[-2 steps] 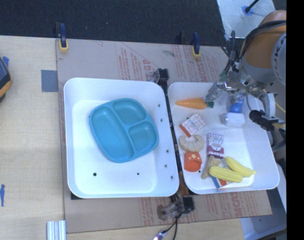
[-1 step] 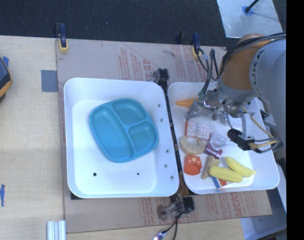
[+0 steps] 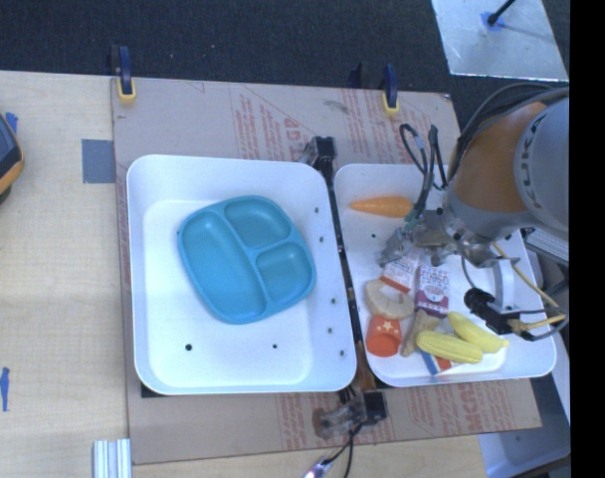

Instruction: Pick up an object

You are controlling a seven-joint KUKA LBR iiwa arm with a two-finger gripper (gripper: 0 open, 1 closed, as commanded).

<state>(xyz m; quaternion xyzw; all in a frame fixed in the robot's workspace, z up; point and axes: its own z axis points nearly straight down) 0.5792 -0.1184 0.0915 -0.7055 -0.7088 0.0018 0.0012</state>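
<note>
Over the right bin, the arm is reaching in from the side, and its gripper is hanging low above the clutter of toy food, just below the orange carrot. Whether the hand is apart or together I cannot tell; the wrist and cables are hiding too much of it, and nothing is showing clamped in it.

Nearest beneath the gripper, small printed packets are lying flat, one white and one purplish, with a pale bread-like slice touching them on the left. Closer to the front edge, a red piece is sitting beside two yellow corn cobs, which are lying side by side and touching.

Any of these is looking light, so weight is hardly the worry. The packets are likely thin and slick, lying flush to the bin floor, and would be giving the fingers little to close on. The carrot is probably hard, smooth plastic (tapered, so it may be squirting out if pinched near the tip); taking it across its thick middle seems safest. It is also lying apart from its neighbours, unlike the corn.

Meanwhile, in the left bin, a blue divided plate is resting alone.
</note>
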